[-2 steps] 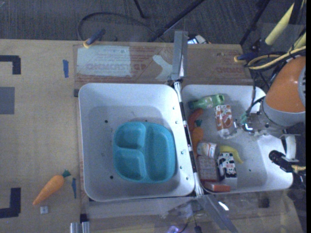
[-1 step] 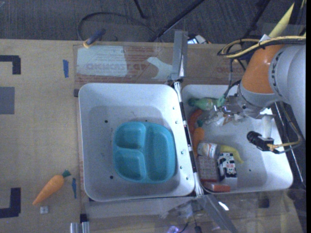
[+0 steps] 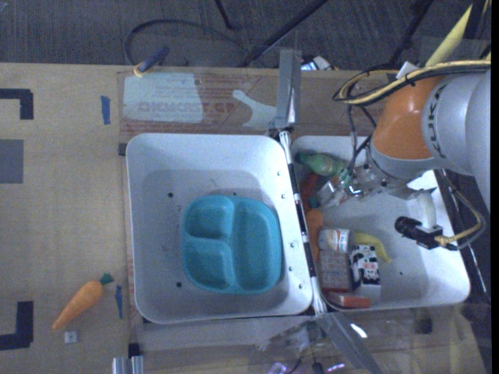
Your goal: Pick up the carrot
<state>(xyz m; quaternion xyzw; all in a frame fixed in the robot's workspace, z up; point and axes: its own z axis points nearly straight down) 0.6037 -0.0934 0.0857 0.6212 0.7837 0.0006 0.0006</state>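
The carrot, orange with a small green top, lies on the wooden bench outside the bins, left of the left bin's near corner. It points its green end up and to the right. My gripper is far from it, down in the right bin's upper left part among the items there, under the orange-banded wrist. The wrist and clutter hide how the gripper stands.
The left bin holds a blue sectioned plate. The right bin holds a green bottle, an orange item, small cartons and a yellow piece. Blue tape marks lie beside the carrot.
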